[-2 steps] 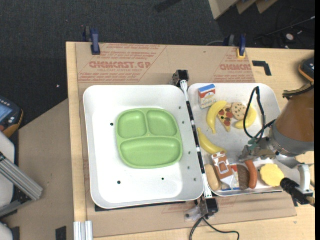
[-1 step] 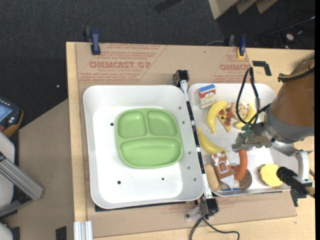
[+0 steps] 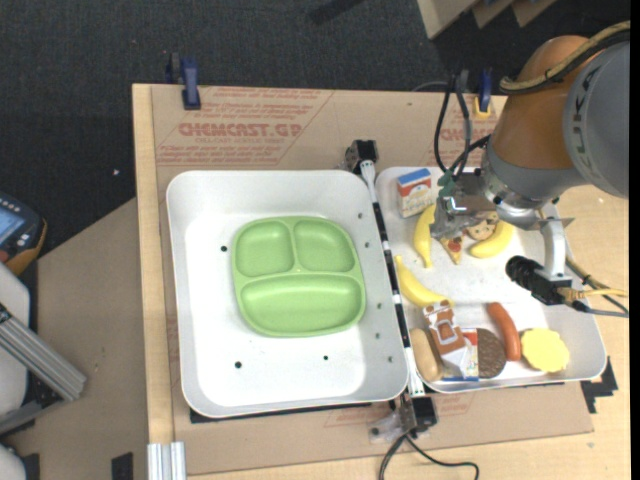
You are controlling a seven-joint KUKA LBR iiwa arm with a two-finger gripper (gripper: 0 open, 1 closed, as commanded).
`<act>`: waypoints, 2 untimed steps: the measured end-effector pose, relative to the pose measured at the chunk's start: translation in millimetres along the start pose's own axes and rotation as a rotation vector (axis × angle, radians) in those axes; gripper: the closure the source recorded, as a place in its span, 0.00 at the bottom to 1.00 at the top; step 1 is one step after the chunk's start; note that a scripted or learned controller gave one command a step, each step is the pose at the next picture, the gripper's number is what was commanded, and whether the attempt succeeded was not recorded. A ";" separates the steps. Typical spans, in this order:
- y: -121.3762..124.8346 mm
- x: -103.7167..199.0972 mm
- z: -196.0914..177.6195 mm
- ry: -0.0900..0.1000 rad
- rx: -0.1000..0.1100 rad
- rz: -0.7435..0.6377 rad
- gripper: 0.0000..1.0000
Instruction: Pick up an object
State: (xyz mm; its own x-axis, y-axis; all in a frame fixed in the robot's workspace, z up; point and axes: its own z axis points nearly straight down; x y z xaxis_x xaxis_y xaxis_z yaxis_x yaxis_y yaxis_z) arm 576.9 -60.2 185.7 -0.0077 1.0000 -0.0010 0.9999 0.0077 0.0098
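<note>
The desk [image 3: 250,118] is a brown board, and the far side of it carries large red print that reads "CHEMCAST GP", with finer red lines above and below that are too small to read. The grey and orange arm [image 3: 555,128] comes in from the right over the far end of the right bin [image 3: 575,318]. The left bin [image 3: 200,298] holds a green plate [image 3: 298,276] with three sections, lying flat near its middle.

The right bin is crowded with toy food. Its pincer [image 3: 452,230] hangs low at the far end of that bin; I cannot tell whether it is wide or narrow, or whether anything is in it. Just to its left lies a banana [image 3: 424,238], its long axis running from near to far. A second banana [image 3: 414,286] lies nearer the camera along the bin's left wall, slanting from far left to near right. A small carton [image 3: 413,190] stands in the far left corner, its label too small to read. At the near end sit a bun [image 3: 427,356], a red and white box [image 3: 447,330], a brown disc [image 3: 491,352], a sausage [image 3: 505,330] and a yellow round piece [image 3: 546,350].
</note>
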 end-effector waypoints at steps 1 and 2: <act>-4.9 -3.3 1.1 0.001 0.009 0.007 0.00; 69.1 -53.7 105.0 -0.004 0.002 0.007 0.00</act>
State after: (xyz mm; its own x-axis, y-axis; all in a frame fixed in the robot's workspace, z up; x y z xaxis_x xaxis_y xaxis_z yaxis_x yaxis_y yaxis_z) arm 647.5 -113.5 81.5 -0.0005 1.0000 -0.0048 1.0000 0.0005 0.0075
